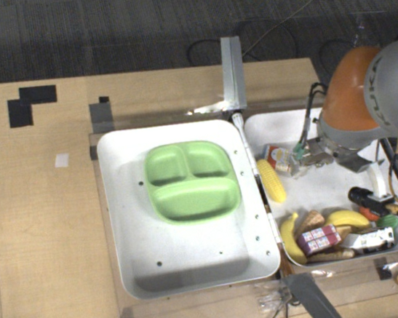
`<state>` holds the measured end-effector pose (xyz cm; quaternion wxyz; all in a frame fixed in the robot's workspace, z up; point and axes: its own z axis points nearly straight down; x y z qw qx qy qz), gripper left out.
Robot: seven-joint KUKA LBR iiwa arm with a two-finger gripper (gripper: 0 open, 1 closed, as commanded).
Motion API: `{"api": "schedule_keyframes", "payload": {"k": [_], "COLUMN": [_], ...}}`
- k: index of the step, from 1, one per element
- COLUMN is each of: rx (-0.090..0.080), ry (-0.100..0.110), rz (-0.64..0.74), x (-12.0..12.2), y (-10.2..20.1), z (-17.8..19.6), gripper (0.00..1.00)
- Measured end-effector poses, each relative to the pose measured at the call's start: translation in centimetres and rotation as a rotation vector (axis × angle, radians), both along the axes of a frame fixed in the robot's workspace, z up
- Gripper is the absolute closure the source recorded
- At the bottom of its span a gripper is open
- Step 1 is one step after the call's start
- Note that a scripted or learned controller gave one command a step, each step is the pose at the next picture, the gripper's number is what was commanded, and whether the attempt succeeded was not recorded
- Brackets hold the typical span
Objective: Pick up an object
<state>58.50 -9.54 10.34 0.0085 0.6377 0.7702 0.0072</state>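
Camera view: wooden bench (41,235) bears two white bins (138,273).

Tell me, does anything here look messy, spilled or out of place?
Nothing looks spilled or broken. The green divided plate lies flat in the left bin. The right bin is cluttered: corn cob and bananas jumbled with small items along its near edge.

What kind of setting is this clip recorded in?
Most likely a robotics lab pick-and-place bench: two white bins set on a wooden bench, a grey-and-orange arm reaching over toy food such as a corn cob, and loose cables on dark carpet.
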Motion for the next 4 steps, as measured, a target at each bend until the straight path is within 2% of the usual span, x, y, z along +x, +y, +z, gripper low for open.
{"api": "schedule_keyframes", "payload": {"k": [1, 2, 3, 4], "rx": [0.002, 0.002, 0.002, -0.001], "ry": [0.016, 0.015, 0.016, 0.011], "rz": [-0.235, -0.225, -0.224, -0.076], "x": [0.3, 3.4, 3.4, 2.9], "y": [-6.6, -4.5, -4.5, -5.1], "z": [2.9, 8.0, 8.0, -1.4], "gripper": [1.0, 1.0, 0.0, 0.0]}}
